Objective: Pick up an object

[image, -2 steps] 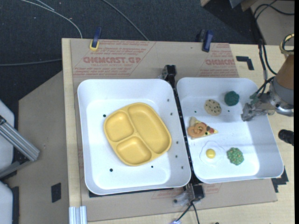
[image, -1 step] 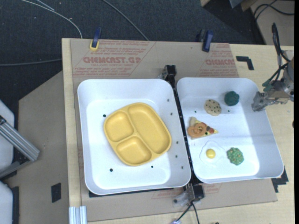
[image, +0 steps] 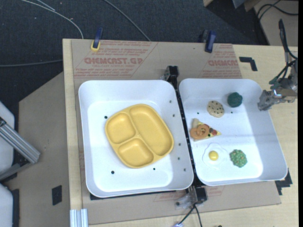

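Cookie [image: 215,109], pizza slice [image: 203,131] nearby, gripper [image: 270,98] aside

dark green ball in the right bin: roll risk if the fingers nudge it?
Likely yes. The dark green ball looks round, so a sideways nudge could roll it. It sits near the bin's back wall, which may stop it. Probably light, judging by the toy food around it.

Five small toy foods in the right white bin [image: 265,141]

Round speckled cookie [image: 215,109] at 12 o'clock, dark green ball [image: 234,99] at 1, pizza slice [image: 203,131] at 9, fried egg [image: 213,155] at 6, green broccoli [image: 238,158] at 5.
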Tool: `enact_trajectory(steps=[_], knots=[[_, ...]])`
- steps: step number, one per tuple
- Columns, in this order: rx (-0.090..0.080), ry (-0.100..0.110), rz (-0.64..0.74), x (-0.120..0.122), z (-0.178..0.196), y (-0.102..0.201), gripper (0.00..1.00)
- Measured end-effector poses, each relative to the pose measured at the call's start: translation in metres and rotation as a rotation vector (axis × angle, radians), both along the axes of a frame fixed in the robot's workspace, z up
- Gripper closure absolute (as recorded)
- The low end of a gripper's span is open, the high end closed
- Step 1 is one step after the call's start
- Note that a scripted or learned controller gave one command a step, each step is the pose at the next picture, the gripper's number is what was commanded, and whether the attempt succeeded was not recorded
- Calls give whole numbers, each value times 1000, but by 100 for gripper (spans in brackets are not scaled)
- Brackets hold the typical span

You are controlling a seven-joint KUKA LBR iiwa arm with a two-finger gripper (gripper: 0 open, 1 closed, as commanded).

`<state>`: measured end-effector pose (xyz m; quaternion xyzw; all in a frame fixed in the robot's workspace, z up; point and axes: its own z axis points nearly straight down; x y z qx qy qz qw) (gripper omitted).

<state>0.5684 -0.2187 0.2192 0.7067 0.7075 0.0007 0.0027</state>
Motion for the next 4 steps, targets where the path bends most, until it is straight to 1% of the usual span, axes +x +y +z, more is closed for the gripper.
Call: enact_trajectory(steps=[1, 2, 3, 4], knots=[[5, 7, 3, -13, 8, 46, 100], [5, 8, 3, -29, 8, 91, 100], [6, 8, 5, -38, 0, 151, 100], [5, 4, 5, -39, 10, 208, 100]])
